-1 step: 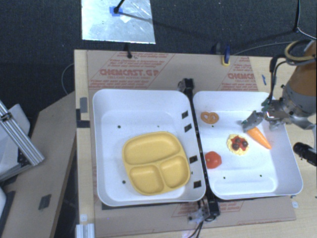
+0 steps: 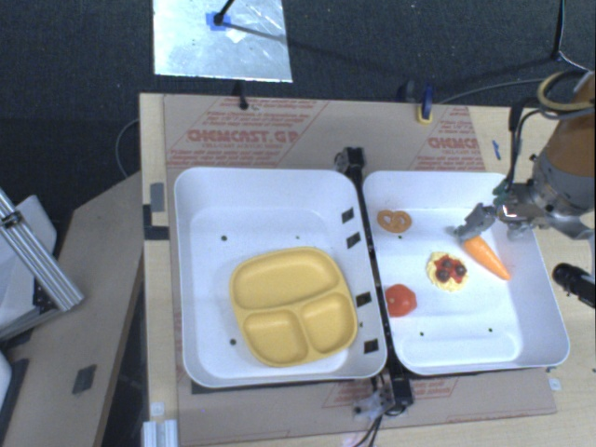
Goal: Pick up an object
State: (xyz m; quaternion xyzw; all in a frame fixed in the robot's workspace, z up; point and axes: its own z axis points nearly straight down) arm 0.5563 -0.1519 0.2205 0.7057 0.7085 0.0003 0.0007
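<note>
In the right bin [image 2: 535, 343] an orange carrot [image 2: 488, 257] lies slanted near the right wall. My gripper [image 2: 494, 227] hovers over the carrot's upper end with its fingers spread apart, one finger [image 2: 472, 221] to the left of the carrot and the other to its right. Nothing is clamped between them. A small pretzel [image 2: 394, 221] lies at the bin's back left. A yellow pasta piece with red topping [image 2: 448, 272] sits mid-bin, and a red tomato [image 2: 400, 300] lies near the divider.
The left bin [image 2: 200, 250] holds a yellow divided plate [image 2: 293, 304]. The arm's grey body with its orange band [image 2: 570, 142] stands over the right bin's right edge. Cables run along the bench's back.
</note>
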